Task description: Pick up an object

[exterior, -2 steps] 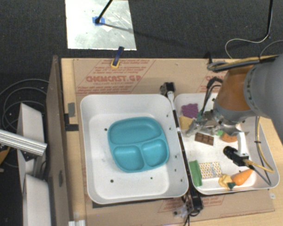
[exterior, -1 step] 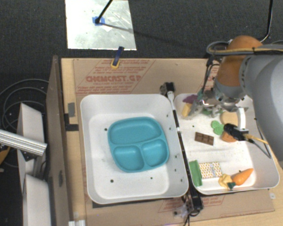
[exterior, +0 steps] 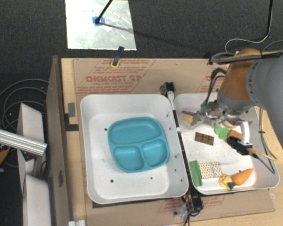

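The end effector (exterior: 207,115) is lowered into the right bin (exterior: 273,175), near its far left corner; whether it is open or closed cannot be told. A brown chocolate bar (exterior: 204,138) lies just beside it, a toy carrot (exterior: 242,176) nearer the front.

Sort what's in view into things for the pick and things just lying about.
For the pick: tool; brown block; toy carrot; green strip; patterned card.

Lying about: blue divided tray; left bin; cables.
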Action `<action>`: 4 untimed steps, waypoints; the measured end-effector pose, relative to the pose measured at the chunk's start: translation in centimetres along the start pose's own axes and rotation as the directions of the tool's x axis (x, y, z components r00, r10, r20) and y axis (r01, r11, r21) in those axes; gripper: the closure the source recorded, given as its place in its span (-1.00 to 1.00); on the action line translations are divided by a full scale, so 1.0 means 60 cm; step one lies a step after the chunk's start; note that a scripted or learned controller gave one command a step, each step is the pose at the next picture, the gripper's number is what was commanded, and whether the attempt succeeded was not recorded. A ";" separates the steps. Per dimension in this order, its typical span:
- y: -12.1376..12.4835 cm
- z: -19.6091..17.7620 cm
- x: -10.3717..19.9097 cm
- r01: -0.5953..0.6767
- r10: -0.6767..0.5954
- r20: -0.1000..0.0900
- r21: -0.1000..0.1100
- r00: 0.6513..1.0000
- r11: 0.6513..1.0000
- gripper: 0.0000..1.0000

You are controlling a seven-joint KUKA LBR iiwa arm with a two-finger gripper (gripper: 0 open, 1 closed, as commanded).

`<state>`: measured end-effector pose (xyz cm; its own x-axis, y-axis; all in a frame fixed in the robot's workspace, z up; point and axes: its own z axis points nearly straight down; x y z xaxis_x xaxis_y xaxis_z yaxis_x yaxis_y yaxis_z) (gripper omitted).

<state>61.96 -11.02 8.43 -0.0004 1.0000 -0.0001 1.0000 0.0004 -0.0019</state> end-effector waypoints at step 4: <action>-0.042 -0.001 0.004 0.001 -0.001 0.000 -0.005 1.000 1.000 -1.00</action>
<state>59.42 -10.76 8.47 -0.0014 1.0000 0.0001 1.0000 0.0014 0.0027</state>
